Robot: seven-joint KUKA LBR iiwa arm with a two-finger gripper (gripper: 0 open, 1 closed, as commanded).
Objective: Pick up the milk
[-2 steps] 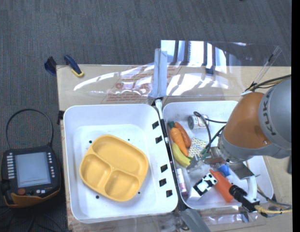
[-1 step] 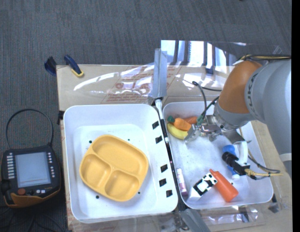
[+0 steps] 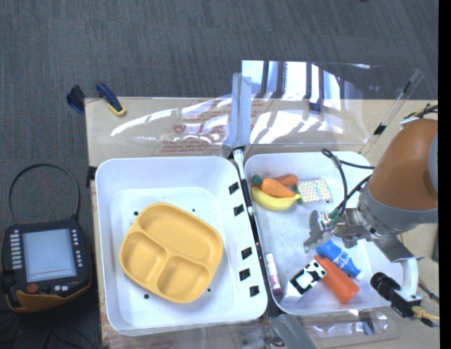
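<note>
Your gripper (image 3: 321, 227) hung over the right bin (image 3: 284, 282), whether spread or closed I couldn't tell. The milk (image 3: 308, 277) lay just below it, against the orange bottle (image 3: 340, 283), probably crowding any grasp.

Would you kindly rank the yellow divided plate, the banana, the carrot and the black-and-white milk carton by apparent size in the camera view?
1. Yellow divided plate, by far the largest.
2. Banana.
3. Milk carton, close to the banana, so that order is unsure.
4. Carrot, smallest, partly hidden by the banana.
</note>
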